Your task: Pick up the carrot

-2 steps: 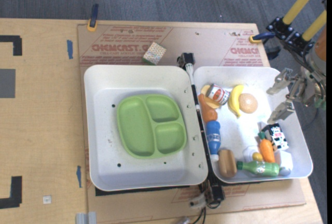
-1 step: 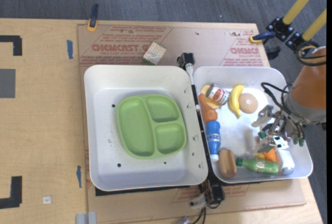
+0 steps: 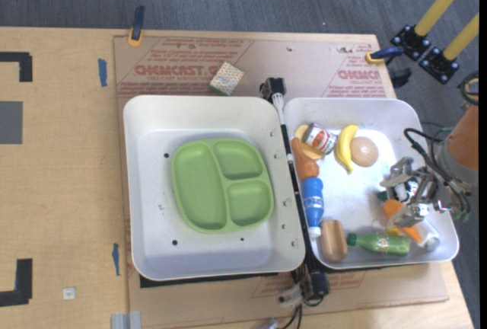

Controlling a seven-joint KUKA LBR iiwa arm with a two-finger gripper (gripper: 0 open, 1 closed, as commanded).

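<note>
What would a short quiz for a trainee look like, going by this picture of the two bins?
1. True or false: the green plate lies in the left bin.
2. Which thing lies right beside the banana in the right bin? A) the green bottle B) the round bun C) the blue bottle
3. Fill in: the gripper is over the ___ bin, close to the carrot.

Key: 1 true; 2 B; 3 right.
</note>
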